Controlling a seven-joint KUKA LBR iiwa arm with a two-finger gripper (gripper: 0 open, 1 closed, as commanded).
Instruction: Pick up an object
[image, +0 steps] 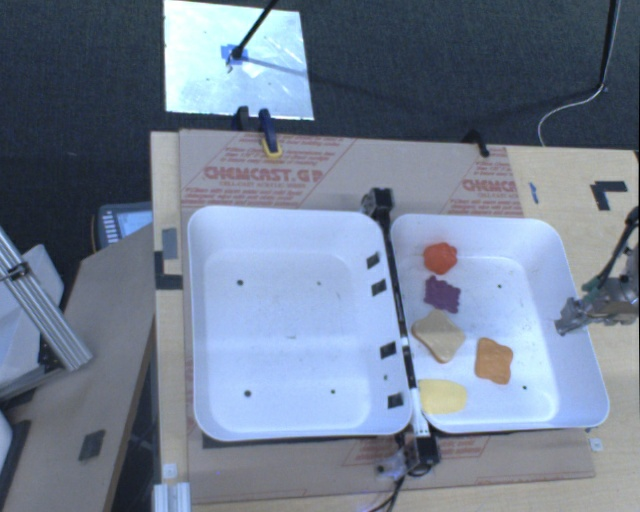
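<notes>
The arm comes in at the right edge, and its gripper (578, 318) hangs over the right rim of the right bin (575, 300). I cannot tell how the gripper is set, and nothing shows in its grip.

The bench (560, 180) is light wood, with a brown cardboard sheet (300, 175) under both bins. Past the bench on the far side the floor is dark carpet (420, 60), with a shiny silver sheet (238, 58) lying on it. The left bin (290, 330) sits beside the right one, touching it along the middle.

Five small things lie in the left part of the right bin, all apart from the gripper. The tan toast piece (440, 336) lies in the middle. The yellow piece (443, 397) is nearest. The orange piece (493, 361) is closest to the gripper. The purple piece (442, 295) lies just beyond the toast. The red piece (440, 257) is farthest.
</notes>
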